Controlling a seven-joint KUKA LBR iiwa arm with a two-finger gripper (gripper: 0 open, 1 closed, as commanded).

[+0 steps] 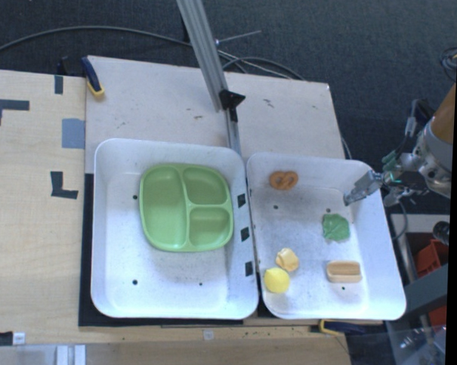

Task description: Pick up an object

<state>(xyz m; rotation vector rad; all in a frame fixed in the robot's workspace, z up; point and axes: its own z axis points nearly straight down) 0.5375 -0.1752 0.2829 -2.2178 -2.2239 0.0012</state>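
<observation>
A pale wooden bench top [31, 207] fills the left side, marked with strips of dark tape [60, 184] and a grey patch [73, 133]. A lighter board [171, 100] lies on it, scuffed and speckled, reaching toward the back. At its far left corner sits a blue and yellow clamp [92, 77]. A slanted aluminium rail [204, 44] rises from the board's middle to the top edge. Beyond the bench the floor is dark carpet [356, 40], with thin cables [84, 34] curving across it. Light is even and soft, with faint shadows. A black mat [86, 285] peeks out at the near edge.
</observation>
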